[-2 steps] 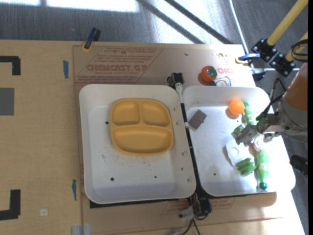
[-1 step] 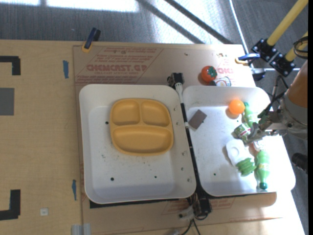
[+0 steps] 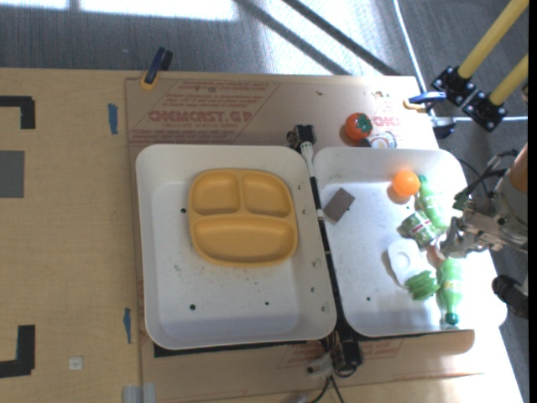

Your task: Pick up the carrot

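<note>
Carrot (image 3: 433,254) lies by right bin's (image 3: 369,321) right edge, under claw (image 3: 460,240). Likely light, stiff, smooth plastic; grip mid-body. Claw state: cannot tell.

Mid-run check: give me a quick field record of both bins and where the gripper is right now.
left bin: holds a yellow divided plate
right bin: grey block, orange ball, green bottles, white piece
gripper: over the right bin's right side, among the green items
carrot: cannot pick it out
outside bins: tomato-like toy behind the right bin
</note>
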`<state>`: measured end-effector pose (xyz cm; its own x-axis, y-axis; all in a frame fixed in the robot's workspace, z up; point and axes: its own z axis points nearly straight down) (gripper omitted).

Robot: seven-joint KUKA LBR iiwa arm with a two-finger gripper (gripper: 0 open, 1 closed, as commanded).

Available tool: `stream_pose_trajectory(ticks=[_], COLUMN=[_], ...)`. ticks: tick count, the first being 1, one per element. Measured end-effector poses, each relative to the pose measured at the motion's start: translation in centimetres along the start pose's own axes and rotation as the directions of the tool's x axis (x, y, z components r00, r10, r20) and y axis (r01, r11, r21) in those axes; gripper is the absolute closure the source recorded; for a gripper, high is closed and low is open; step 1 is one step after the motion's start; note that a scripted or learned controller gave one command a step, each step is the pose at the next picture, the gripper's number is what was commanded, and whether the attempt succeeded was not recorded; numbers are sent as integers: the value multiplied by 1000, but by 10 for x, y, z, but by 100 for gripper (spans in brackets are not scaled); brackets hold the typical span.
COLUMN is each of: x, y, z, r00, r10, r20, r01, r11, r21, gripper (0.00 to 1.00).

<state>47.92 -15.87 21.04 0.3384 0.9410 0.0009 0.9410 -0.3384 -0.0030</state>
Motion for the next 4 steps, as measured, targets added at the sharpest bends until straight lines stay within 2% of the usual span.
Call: stream_pose_trajectory(ticks=[1, 2, 3, 4], x=[-29, -61, -61, -61], y=[10, 22, 21, 21], z=[27, -63, -9, 19], r00=[797, 576, 522, 520], r10=[604, 818, 853, 854], r20=[0, -1, 1, 1], r01=[-604, -818, -853, -854], r11=[797, 576, 522, 520], r21=[-3, -2, 2, 2], gripper=[100, 100, 100, 100])
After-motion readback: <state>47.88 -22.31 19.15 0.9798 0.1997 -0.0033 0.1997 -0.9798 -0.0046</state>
